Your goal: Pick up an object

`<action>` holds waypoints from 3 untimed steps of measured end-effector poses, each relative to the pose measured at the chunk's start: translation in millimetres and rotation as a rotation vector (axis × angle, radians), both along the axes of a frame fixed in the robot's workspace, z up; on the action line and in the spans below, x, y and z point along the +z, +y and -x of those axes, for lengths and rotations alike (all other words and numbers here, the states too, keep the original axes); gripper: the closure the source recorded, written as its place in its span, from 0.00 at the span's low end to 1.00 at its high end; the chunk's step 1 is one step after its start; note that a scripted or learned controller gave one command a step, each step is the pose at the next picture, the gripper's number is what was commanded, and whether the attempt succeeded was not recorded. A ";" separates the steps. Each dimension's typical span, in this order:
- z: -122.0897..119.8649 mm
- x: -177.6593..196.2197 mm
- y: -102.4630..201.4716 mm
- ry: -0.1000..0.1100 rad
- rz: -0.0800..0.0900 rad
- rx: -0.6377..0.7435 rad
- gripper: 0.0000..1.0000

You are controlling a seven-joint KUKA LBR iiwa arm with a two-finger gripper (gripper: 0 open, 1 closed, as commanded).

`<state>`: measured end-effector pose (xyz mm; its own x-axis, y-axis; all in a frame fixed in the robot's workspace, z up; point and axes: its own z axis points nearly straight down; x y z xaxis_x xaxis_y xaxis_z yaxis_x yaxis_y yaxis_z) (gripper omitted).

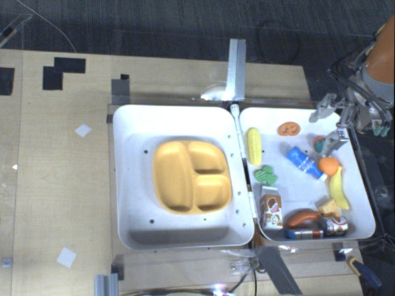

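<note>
My gripper [330, 124] hovers over the far right corner of the right bin [364, 224], with its two fingers [323, 108] spread apart and nothing between them, so it is open. A small teal object [319, 143] lies just beside the nearer finger. In the bin also lie an orange disc [288, 129], a yellow corn cob [253, 145], a blue bottle [304, 162], an orange ball [329, 165], a banana [338, 190], a green piece [266, 175], a small carton [270, 207], a red sausage [302, 217] and a can [324, 229].
The left bin [133, 165] holds a yellow divided tray [190, 176]. A metal post [236, 73] stands behind the wall between the bins. The arm's orange band [379, 60] rises at the right edge.
</note>
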<state>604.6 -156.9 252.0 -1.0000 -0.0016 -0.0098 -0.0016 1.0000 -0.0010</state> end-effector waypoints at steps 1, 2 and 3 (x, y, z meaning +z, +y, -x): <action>32.4 -130.3 4.9 0.009 -0.003 -0.215 0.00; -26.5 -81.2 69.7 -0.004 -0.007 -0.389 0.00; -25.2 -123.2 21.6 0.002 -0.005 -0.544 0.00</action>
<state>629.8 -135.3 128.8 -0.8565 0.5161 -0.0069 0.5161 0.8565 0.0031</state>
